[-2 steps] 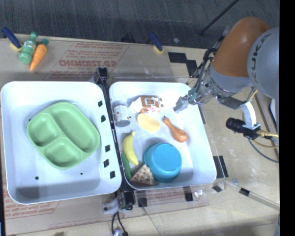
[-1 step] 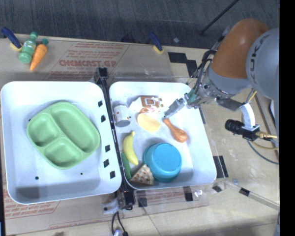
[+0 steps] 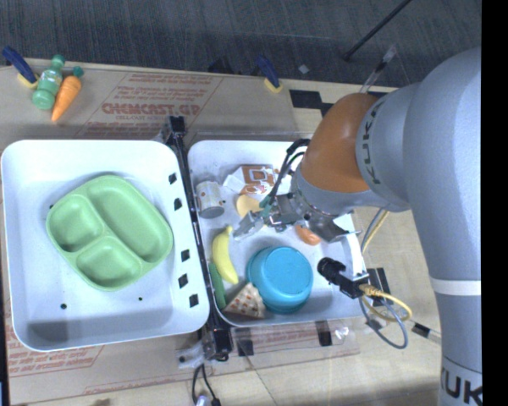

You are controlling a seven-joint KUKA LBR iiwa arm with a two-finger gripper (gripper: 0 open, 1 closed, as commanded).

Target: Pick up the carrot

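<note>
An orange piece [image 3: 308,235] that looks like the carrot lies in the right bin [image 3: 205,155], just right of the blue bowl's far rim and partly under the wrist. My gripper [image 3: 267,216] hangs low over the bin's middle, left of that orange piece and above the banana [image 3: 224,257]. The grey arm and its orange band [image 3: 343,146] hide the bin's right side. A second toy carrot [image 3: 65,98] lies outside the bins on the cardboard at the far left corner, next to a green bottle [image 3: 46,85].
The right bin also holds a blue bowl [image 3: 280,278], a pizza slice [image 3: 247,303], a silver can [image 3: 209,198], a white and orange packet [image 3: 256,178] and a yellow piece [image 3: 247,203]. A green divided plate [image 3: 110,231] lies in the left bin [image 3: 25,311].
</note>
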